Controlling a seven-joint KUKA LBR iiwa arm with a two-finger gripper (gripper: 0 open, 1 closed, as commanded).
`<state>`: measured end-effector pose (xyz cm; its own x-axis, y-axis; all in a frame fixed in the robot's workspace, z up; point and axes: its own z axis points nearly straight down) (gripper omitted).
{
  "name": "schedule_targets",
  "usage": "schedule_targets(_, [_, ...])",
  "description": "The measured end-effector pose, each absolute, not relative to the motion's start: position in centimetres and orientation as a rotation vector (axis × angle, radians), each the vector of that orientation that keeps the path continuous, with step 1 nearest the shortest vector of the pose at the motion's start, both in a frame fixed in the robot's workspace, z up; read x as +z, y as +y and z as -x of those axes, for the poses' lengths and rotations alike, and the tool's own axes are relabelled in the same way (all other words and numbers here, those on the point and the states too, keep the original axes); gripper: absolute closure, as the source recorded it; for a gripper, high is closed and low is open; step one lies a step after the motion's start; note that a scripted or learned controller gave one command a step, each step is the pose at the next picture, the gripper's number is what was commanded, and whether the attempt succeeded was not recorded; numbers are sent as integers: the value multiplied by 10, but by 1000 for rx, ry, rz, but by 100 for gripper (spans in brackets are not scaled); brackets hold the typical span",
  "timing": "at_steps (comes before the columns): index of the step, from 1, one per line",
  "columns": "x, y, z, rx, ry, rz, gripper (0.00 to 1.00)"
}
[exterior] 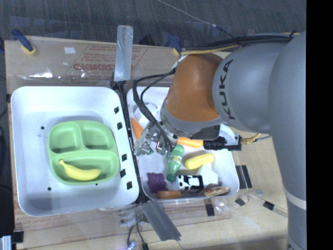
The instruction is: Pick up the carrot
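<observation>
In the camera view, the carrot lay at the frame's centre against the right bin's left wall, just upper left of the hand, whose grip I cannot tell.

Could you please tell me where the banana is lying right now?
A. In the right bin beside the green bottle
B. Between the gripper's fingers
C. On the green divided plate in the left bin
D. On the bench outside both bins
C: the banana lies in the large front compartment of the green plate, which sits in the left bin.
</observation>
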<state>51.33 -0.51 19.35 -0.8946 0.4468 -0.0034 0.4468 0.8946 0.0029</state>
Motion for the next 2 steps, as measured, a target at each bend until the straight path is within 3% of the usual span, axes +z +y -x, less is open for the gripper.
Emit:
schedule_targets(1, [192, 22, -582, 0, 3037, -805, 100])
schedule_targets(2, [191, 71, -542, -2, 2865, -1300, 100])
